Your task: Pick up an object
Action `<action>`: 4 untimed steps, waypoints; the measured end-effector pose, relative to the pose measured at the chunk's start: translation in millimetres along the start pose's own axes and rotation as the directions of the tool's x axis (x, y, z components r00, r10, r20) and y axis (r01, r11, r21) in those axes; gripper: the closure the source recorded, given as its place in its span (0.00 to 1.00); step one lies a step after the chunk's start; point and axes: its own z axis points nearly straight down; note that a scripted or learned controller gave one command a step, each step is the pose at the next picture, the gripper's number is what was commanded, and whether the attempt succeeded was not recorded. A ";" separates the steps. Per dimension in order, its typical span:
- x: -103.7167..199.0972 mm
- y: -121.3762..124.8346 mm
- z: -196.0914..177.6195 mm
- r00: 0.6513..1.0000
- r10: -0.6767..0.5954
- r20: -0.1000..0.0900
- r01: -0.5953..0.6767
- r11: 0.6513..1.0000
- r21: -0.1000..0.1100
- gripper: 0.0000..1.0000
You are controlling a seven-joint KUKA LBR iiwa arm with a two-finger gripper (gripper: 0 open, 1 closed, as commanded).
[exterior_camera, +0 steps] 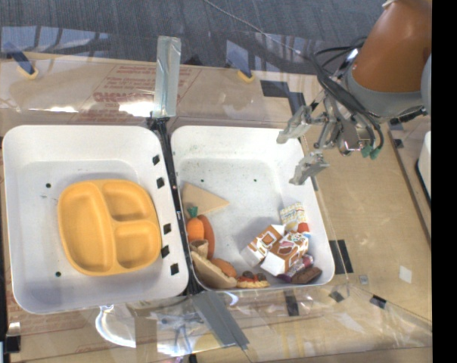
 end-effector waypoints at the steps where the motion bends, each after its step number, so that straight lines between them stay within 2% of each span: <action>1: 47.1 -12.6 122.5 0.999 0.037 -0.009 -0.037 0.999 -0.004 0.00; 2: 95.1 10.2 175.5 0.994 0.105 0.023 -0.105 0.994 0.005 0.00; 3: 100.7 40.4 178.3 0.948 0.314 0.043 -0.315 0.949 0.002 0.00; 4: 101.0 86.1 179.7 0.899 0.437 0.034 -0.437 0.899 -0.009 0.00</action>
